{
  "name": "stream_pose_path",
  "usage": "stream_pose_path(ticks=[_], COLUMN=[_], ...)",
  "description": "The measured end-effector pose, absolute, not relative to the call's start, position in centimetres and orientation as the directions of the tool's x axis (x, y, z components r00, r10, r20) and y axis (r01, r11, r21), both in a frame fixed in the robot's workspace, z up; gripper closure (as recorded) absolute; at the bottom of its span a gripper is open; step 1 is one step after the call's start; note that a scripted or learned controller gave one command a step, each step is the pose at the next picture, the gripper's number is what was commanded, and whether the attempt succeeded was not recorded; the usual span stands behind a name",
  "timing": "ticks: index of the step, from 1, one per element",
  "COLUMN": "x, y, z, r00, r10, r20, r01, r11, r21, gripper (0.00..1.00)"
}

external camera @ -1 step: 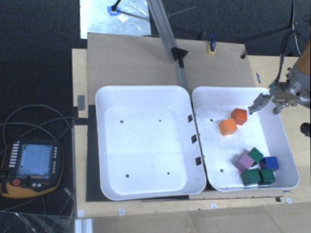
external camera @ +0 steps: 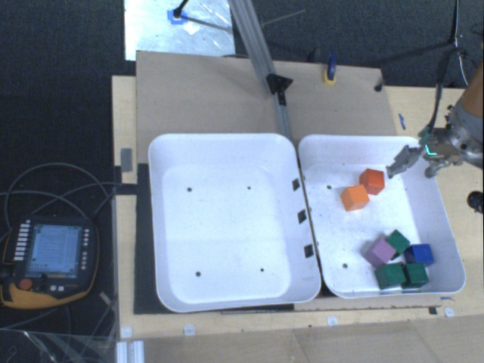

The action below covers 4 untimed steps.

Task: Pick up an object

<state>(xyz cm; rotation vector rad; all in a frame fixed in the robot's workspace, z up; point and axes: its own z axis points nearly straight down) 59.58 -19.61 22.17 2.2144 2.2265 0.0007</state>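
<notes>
Red cube (external camera: 372,181) lies in the right bin (external camera: 446,225), just left of the gripper (external camera: 414,161) — which hangs over the bin's far right part with fingers spread, nothing between them. An orange cube (external camera: 355,197) touches the red one's near-left side. Nearer, in the bin's near right corner, sit a purple cube (external camera: 380,252), a blue cube (external camera: 419,254) and green cubes (external camera: 401,274) — clustered together.

My single fixed camera sits high above the bench (external camera: 227,89), looking down at a slant and from far enough to take in both white bins (external camera: 227,146) whole. My arm (external camera: 465,127) enters at three o'clock.
</notes>
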Motion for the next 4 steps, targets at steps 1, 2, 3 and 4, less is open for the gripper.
stream_pose_path(ticks=[1, 2, 3, 4], x=[58.9, 59.7, 59.8, 59.9], y=[-19.7, -19.7, -19.7, -19.7], z=[17.8, 12.0, 11.2, 12.2], r00=[-0.002, -0.003, -0.002, -0.005], r10=[1.000, 1.000, 1.000, 1.000], r20=[0.000, 0.000, -0.001, -0.002], r01=[1.000, 1.000, 1.000, 1.000], r11=[0.002, 0.003, 0.002, 0.005], r21=[-0.002, -0.002, 0.003, 0.006], gripper=[0.00, 0.00, 0.00, 1.00])
